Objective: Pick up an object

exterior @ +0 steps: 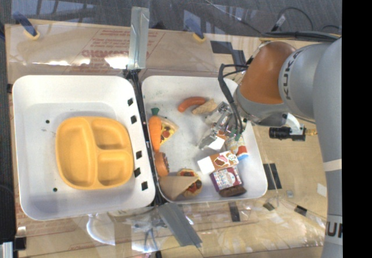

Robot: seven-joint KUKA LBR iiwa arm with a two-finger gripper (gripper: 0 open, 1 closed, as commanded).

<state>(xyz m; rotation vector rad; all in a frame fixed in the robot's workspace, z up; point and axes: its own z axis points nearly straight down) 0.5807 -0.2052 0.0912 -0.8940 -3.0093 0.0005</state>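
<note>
Well, nothing is chosen for certain yet: the pick is still ahead of me, and no object sits between my fingers as far as this slanted look shows. The likeliest targets lie under my metal two-finger gripper, toward the right edge of the right white bin: a small white and brown snack packet and a dark maroon wrapped packet near the bin's bottom right corner. Further out, a red sausage-shaped toy rests near the top edge, an orange carrot-like toy lies along the left edge, and a brown taco-like toy sits at the bottom edge. In the left white bin, a yellow divided plastic tray rests in the middle. Whether my fingers are spread or pressed together I cannot tell; they blur into cables and clutter, and my wrist hides whatever lies by the right wall.
</note>
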